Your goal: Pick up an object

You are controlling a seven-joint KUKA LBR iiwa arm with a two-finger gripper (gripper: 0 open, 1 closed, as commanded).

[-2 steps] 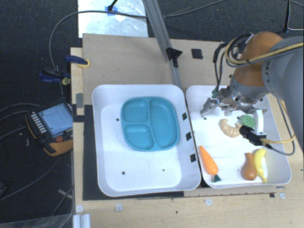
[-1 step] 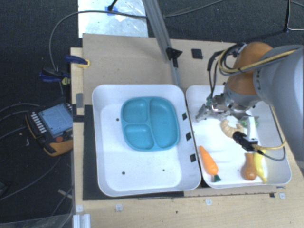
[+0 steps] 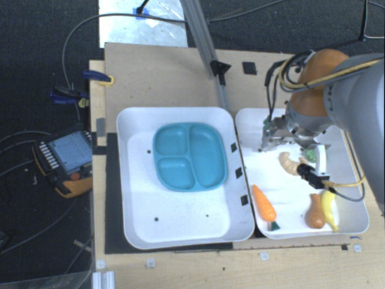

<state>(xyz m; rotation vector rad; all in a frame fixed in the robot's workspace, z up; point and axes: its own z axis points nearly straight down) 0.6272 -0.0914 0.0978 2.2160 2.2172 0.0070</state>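
Two white bins sit side by side on the counter (image 3: 162,77). The right bin (image 3: 249,125) holds a carrot (image 3: 263,203), a beige piece (image 3: 290,162), a pear (image 3: 314,212) and a banana (image 3: 328,209), all unlifted. Over its far half hangs the end effector (image 3: 274,138); whether it grips anything, I cannot tell. A descent risks clipping the far wall. Open room lies mid-bin, left of the beige piece.

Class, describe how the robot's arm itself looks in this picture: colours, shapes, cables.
The arm is a thick, rounded grey tube with a glossy orange band above the wrist. Yellow and black cables loop beside the band. Its metal hand is small and grey.
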